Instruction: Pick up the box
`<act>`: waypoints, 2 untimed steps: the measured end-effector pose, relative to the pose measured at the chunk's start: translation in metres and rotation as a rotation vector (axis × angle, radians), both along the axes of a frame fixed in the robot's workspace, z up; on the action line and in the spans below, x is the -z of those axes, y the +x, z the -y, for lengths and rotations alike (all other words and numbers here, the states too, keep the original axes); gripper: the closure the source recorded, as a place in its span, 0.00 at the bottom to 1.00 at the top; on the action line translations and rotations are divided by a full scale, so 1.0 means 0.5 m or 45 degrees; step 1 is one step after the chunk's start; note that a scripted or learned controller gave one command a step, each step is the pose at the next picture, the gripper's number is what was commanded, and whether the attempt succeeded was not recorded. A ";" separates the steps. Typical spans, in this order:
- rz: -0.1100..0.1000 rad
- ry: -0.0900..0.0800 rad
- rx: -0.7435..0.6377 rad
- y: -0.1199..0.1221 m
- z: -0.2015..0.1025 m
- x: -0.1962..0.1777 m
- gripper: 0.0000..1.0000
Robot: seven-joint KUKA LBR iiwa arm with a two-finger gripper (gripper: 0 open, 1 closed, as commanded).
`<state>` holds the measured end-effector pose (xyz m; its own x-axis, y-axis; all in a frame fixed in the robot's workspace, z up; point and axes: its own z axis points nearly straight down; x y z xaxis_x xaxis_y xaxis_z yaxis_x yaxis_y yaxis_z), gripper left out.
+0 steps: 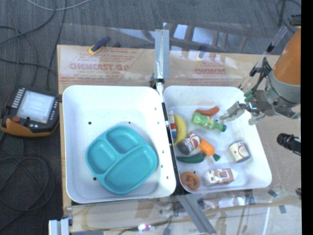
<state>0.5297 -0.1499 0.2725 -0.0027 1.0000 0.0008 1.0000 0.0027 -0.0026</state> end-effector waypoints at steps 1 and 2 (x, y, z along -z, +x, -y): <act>-0.003 0.000 -0.080 -0.088 -0.156 0.180 0.00; 0.000 0.000 -0.115 -0.044 -0.190 0.180 0.00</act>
